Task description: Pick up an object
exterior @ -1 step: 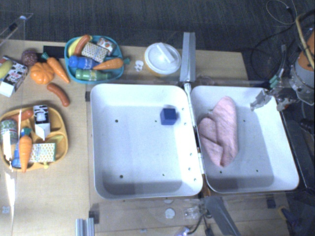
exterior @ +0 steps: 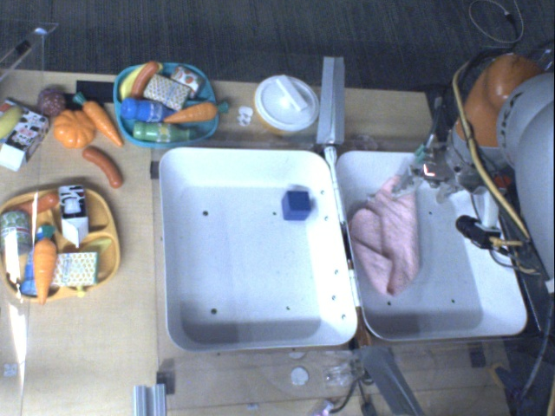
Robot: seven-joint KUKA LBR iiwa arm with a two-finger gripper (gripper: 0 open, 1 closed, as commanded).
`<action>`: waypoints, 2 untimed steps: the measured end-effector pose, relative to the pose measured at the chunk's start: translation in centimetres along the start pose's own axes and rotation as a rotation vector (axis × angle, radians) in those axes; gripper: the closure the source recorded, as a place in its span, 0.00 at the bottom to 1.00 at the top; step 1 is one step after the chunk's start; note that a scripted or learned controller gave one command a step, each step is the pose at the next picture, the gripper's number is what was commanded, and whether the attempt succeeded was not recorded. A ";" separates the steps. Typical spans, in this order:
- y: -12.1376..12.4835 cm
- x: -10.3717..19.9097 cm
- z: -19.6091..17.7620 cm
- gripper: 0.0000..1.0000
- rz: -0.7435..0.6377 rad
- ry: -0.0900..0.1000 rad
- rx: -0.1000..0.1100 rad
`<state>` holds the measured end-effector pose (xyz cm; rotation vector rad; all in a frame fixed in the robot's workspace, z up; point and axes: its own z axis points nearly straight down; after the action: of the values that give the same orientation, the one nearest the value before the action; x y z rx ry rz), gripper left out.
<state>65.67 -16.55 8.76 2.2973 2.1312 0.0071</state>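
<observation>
Camera view: two white bins side by side. Left bin (exterior: 234, 267) has one blue cube (exterior: 297, 204) near its upper right, well apart from the walls. Right bin (exterior: 451, 302) has a pink cloth (exterior: 388, 237), crumpled along the left wall and stretching up toward the bin's top.

Arm (exterior: 520, 137) comes in from the right. Gripper (exterior: 427, 170) sits low at the cloth's upper corner, seemingly touching or just above it. Fingers lost in wrist hardware and cables; open or shut, cannot tell. No object clearly seen between them.

Cloth looks the likely target, cube the other candidate.

Risks, as judged:
- Pinching only a thin edge of cloth; fabric slides out on the lift.
- Cloth drags along the bin wall or the divider between bins and pulls free.
- Closing on bare bin floor beside the fold, coming up with nothing.

Outside the bins: toy food trays (exterior: 165, 102) at left, a white lid (exterior: 287, 102) at top.
</observation>
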 end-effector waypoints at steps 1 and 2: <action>-1.6 3.6 -0.1 0.00 -0.337 0.002 -0.001; -7.0 4.8 -0.3 0.00 -0.404 0.002 -0.004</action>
<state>59.01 -11.27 8.95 1.8221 2.5468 0.0103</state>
